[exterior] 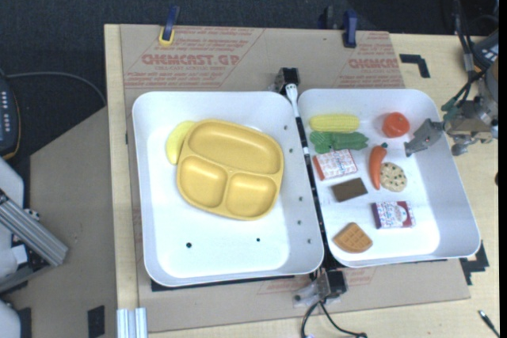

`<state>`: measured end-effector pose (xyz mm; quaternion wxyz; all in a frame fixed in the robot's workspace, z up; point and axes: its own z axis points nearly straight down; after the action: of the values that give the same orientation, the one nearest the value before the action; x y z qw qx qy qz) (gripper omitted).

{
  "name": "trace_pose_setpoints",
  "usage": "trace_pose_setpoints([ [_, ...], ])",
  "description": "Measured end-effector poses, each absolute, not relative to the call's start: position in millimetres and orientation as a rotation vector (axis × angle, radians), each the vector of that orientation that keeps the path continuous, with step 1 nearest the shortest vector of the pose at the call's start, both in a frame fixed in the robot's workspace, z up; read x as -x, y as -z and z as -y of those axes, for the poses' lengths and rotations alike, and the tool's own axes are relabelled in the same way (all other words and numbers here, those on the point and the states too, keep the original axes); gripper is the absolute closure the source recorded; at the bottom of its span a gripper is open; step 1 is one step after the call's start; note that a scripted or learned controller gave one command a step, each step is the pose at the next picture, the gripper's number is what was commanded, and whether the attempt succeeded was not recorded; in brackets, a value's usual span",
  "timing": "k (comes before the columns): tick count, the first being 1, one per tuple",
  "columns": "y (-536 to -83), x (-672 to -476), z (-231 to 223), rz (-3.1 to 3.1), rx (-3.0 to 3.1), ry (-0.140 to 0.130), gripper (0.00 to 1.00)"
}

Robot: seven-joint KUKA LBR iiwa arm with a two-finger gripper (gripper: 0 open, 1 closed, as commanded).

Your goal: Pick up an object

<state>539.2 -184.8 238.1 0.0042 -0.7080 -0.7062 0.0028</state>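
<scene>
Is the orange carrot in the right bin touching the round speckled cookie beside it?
Touching. The camera view shows the orange carrot lying against the left edge of the round speckled cookie, with no white bin floor visible between them.

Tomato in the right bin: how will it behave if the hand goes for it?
The tomato looks round and smooth, so it probably rolls if nudged off-centre. Its glossy skin suggests a hard plastic toy, likely light and slippery under a pinch. It sits near the bin wall with the carrot just below, so a push may send it into either.
</scene>
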Motion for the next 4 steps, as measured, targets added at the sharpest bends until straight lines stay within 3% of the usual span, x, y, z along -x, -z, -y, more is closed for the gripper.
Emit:
trace_pose_setpoints([
  [1, -243, -541.5, 185, 2.222, 2.222, 0.0, 0.0],
  [4, -85, -543.6, 179, 2.217, 2.217, -0.005, 0.0],
])
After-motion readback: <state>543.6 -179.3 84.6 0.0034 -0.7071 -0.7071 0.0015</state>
